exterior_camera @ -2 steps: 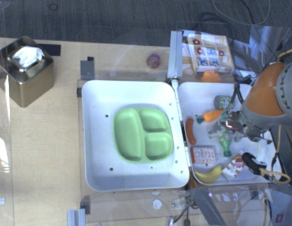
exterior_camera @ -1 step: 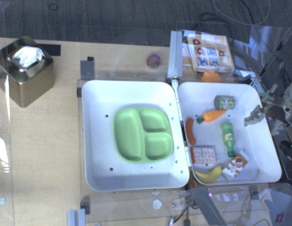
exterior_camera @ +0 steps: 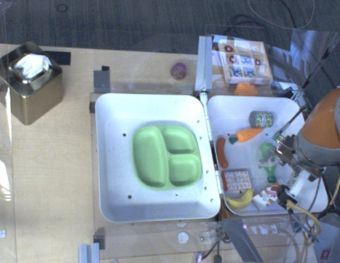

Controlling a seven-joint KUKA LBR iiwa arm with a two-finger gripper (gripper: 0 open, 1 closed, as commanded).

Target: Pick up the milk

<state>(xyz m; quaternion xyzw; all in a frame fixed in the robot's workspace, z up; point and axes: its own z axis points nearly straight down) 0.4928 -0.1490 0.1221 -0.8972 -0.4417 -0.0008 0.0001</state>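
The milk (exterior_camera: 264, 198) is a small white carton with red print, lying at the front of the right bin (exterior_camera: 230, 106), just right of the banana (exterior_camera: 239, 199). My gripper (exterior_camera: 272, 161) hangs over the right side of that bin, a little behind the milk and above a green toy (exterior_camera: 267, 148). Nothing shows between its fingers, and the milk rests on the bin floor, apart from the gripper.
The right bin also holds a can (exterior_camera: 261, 119), a carrot (exterior_camera: 248, 135), a red sausage (exterior_camera: 221, 152) and a small patterned box (exterior_camera: 236, 179). A green divided tray (exterior_camera: 165, 156) lies in the left bin (exterior_camera: 112, 190). A brass box (exterior_camera: 28, 83) stands far left.
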